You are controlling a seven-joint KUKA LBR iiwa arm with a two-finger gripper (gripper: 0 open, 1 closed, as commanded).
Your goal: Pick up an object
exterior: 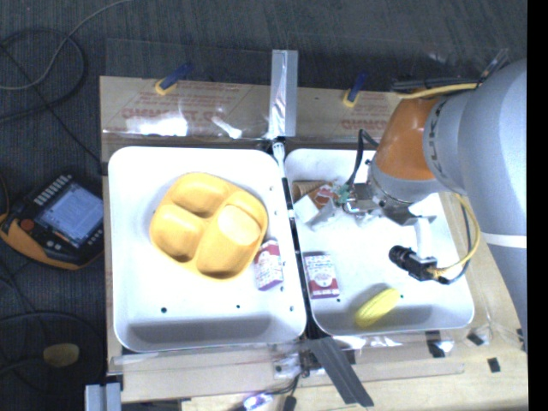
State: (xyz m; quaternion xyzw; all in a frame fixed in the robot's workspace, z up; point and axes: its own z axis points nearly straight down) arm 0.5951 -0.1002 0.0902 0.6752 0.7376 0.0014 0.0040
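My gripper [330, 208] is low in the back left part of the right bin [445, 311], under the orange band of the arm. It sits right beside a small brown and red object [318, 195] near the bin's back left corner. A red and white packet [321, 274] lies flat at the left side of the right bin. Near that bin's front lies a yellow banana-shaped object [377, 306]. In the left bin [137, 315], a small red and white bottle [269, 265] lies by the right wall.
A large yellow divided dish [208, 223] fills the middle of the left bin. A black connector with a yellow cable [414, 262] hangs off the arm over the right bin. A handheld controller [60, 221] lies on the floor at left.
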